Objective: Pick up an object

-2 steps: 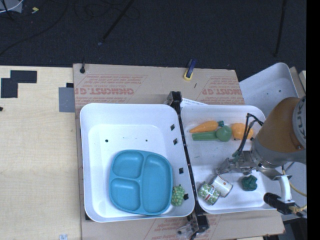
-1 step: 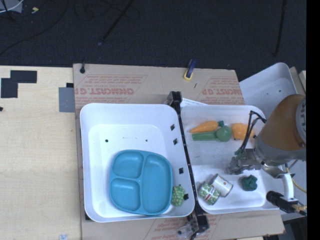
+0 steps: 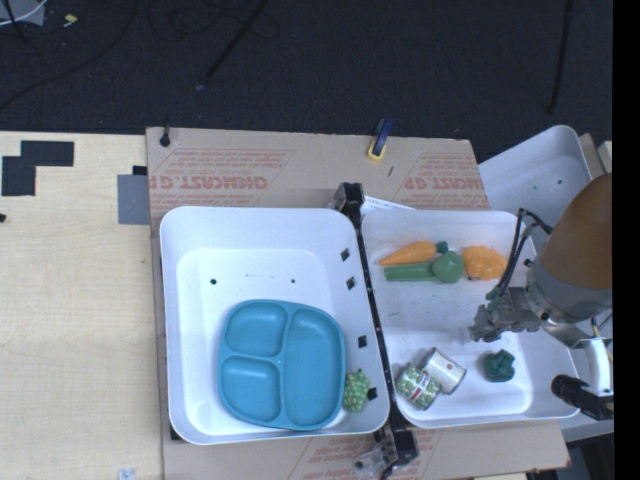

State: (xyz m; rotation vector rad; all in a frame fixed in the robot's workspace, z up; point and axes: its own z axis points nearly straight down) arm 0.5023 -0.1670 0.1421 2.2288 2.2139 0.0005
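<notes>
Camera view: end effector (image 3: pixel 493 325) hangs in the right bin (image 3: pixel 400 230) near its right edge; grip state unclear. Green toy (image 3: pixel 500 366) lies just beside it, toward the front edge.

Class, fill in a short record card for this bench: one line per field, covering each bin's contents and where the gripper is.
left bin: blue divided plate; green bumpy toy beside it
right bin: orange carrot, green toy, orange piece, small can, dark green toy
gripper: over the right bin, above the dark green toy
held object: none seen
</notes>
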